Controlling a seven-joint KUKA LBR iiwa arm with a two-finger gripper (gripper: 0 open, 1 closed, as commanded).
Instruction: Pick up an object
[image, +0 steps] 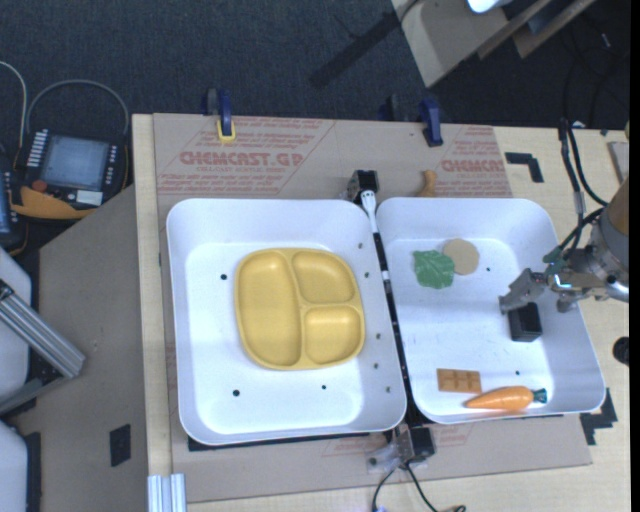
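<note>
Orange carrot (499, 399) lay lengthwise along the near edge of the right bin (470, 330), nearer that edge than the gripper (521, 294), which hung by the bin's right edge, nothing visibly held, its opening impossible to tell.

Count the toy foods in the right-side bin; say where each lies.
4. A green leafy piece and a tan disc lie side by side near the far wall; a brown wafer and an orange carrot lie near the front wall. The arm may hide more.

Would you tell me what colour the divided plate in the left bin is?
The plate is yellow; camera view.
</note>
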